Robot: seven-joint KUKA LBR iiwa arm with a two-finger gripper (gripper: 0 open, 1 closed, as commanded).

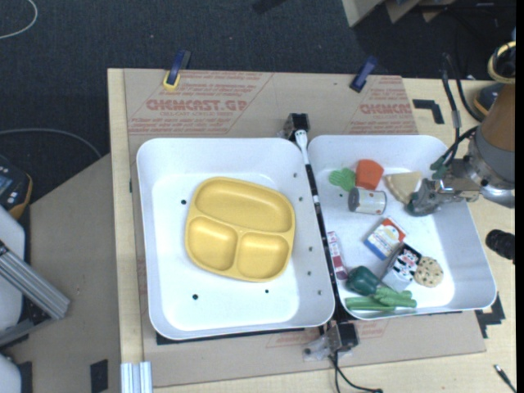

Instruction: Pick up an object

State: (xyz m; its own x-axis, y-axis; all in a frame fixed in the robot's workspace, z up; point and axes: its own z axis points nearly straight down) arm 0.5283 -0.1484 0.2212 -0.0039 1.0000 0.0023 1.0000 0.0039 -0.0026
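Two shallow white bins are sitting side by side on the bench in the camera view. The left bin is holding a yellow divided tray, lying flat near its middle. The right bin is carrying a scatter of small things: an orange block at the far side with a green piece just to its left, a grey cylinder lying just nearer than those, a tan wedge to the right, a small printed carton near the middle, a cookie toward the near right, and a green vegetable toy along the near edge. The arm is reaching in from the right, and its gripper is hanging low over the right bin, just beside the tan wedge. Whether its fingers are parted or closed, I cannot tell; nothing is visibly sitting between them.
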